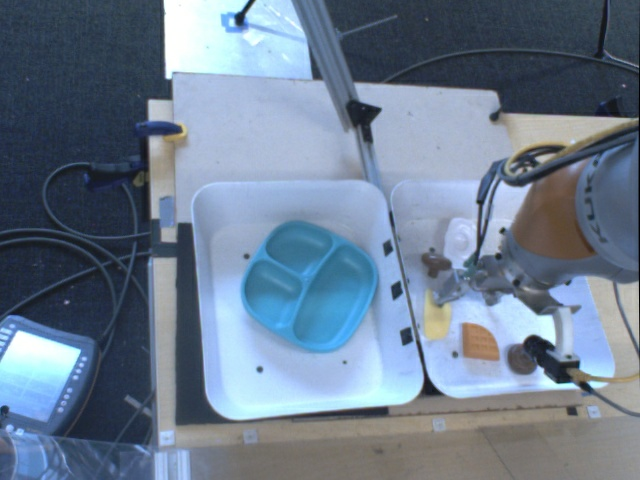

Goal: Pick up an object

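Arm reaches in from the right, gripper (452, 286) low over the right bin (600, 340), apparently aiming at the yellow piece (436, 318) just beside it; nothing visibly held, finger spread cannot be told; right bin count: one yellow piece, one orange block (480, 343), one brown round (520, 358), one small brown item (434, 262), one clear object (460, 234); left bin (215, 298): one blue divided plate (308, 285).

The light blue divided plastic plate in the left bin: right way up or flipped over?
Right way up. The light blue divided plastic plate shows its three hollow compartments and raised dividers facing the camera, lying flat on the left white bin's floor.
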Robot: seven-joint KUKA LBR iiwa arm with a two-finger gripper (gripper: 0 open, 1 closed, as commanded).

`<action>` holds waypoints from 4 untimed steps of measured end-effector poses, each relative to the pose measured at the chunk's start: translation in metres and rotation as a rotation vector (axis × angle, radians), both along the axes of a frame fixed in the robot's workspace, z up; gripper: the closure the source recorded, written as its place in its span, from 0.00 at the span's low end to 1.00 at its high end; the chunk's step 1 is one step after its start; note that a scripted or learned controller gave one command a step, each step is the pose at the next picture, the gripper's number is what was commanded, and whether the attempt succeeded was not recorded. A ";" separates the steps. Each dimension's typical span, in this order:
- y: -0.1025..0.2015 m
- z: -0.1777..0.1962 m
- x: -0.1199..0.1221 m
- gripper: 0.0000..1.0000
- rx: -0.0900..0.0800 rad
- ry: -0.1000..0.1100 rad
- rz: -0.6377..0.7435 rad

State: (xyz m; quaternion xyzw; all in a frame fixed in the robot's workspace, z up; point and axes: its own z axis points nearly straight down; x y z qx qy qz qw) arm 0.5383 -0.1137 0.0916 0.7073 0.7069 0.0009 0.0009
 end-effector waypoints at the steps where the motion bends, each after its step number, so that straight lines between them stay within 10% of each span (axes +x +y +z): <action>1: 0.000 0.012 0.002 1.00 -0.001 -0.005 0.000; 4: -0.008 0.137 0.013 1.00 -0.001 -0.001 0.006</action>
